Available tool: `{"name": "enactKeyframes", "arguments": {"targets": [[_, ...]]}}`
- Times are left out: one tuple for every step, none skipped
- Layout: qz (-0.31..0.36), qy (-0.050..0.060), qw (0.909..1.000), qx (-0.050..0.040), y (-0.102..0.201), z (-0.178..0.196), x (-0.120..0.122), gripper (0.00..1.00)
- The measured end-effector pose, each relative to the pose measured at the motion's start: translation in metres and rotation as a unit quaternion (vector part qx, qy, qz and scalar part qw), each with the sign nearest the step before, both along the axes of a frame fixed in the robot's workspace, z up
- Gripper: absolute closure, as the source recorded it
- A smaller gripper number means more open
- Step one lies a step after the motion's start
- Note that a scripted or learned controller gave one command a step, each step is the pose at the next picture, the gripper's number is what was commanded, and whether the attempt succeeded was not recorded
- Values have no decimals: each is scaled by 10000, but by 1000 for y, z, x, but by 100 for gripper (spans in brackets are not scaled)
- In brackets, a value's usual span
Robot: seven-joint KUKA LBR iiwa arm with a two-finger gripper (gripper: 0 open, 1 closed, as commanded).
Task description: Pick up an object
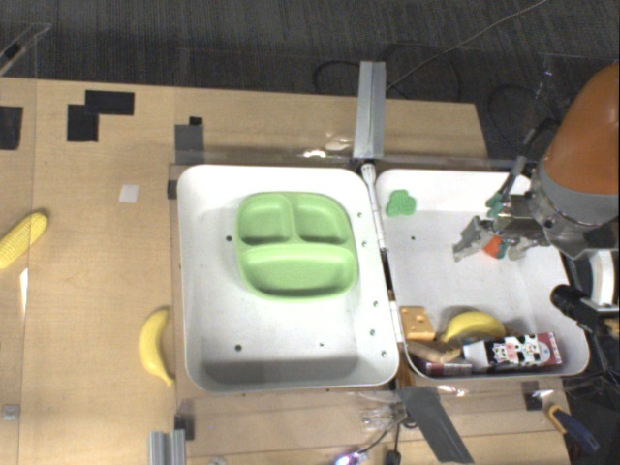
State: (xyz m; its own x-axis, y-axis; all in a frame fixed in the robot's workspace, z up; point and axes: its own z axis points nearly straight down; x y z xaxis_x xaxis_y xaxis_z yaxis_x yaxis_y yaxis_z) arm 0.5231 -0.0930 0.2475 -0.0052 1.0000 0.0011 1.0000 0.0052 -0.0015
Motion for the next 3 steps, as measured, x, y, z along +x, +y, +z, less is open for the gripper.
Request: {"name": "enactKeyframes", "arguments": {"targets": [[-367,3,9993,-3,-82,-52,58,0],[-20,-23,10000,-4,-95,-153,67,0],[415,-53,9991,-12,-94,-160,119,0]]}}
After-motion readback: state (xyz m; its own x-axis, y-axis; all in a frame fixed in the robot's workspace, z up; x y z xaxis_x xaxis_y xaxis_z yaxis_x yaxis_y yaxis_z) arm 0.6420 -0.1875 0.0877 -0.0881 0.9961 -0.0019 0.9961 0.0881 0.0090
